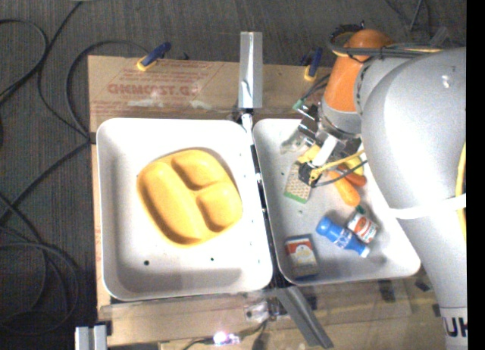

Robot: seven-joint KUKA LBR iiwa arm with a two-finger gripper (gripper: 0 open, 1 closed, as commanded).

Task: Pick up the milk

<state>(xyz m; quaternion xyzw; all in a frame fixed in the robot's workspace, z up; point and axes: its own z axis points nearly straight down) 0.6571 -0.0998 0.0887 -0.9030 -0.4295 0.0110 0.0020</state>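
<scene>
The milk looks like the small carton with a red and white face (301, 253), lying at the front of the right bin (267, 189) near its left wall. My gripper (311, 157) hangs over the back half of that bin, well behind the carton and apart from it. Directly under the gripper lie a green and white packet (297, 187) and a yellow item (339, 165). The grey arm with its orange band (345, 87) covers the bin's right side.
A blue bottle (340, 235) and a small red and white can (364, 226) lie just right of the carton. An orange carrot-like piece (350, 189) sits mid-bin. The left bin (114, 212) holds a yellow divided plate (189, 195).
</scene>
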